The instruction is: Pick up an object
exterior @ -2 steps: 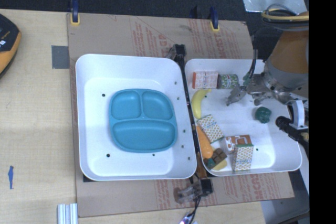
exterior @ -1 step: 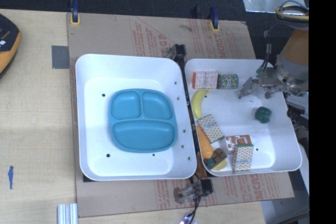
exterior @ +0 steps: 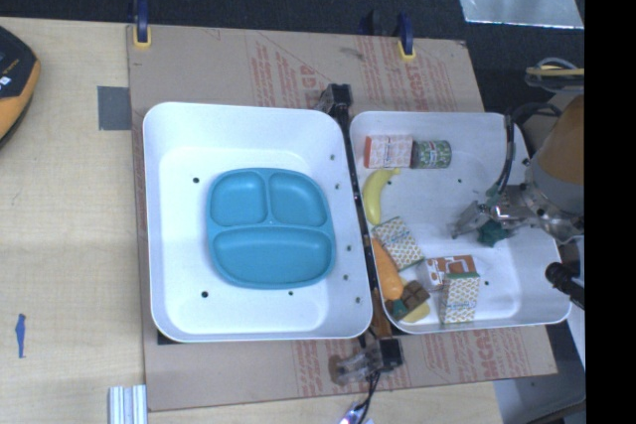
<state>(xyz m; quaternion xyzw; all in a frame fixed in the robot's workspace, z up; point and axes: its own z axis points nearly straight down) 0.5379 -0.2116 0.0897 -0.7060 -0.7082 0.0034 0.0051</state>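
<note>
Gripper at right of frame in right bin, jaws closed on teal object; blue plate in left bin, banana mid-frame

**Arm reaching in from the right, gripper low**

You see the grey arm entering from the right edge, its orange band showing just above the wrist. The arm bends downward and to the left, ending in the two-finger gripper. The metal fingers point left and slightly down, splayed apart, with a dark teal part between them.
</note>
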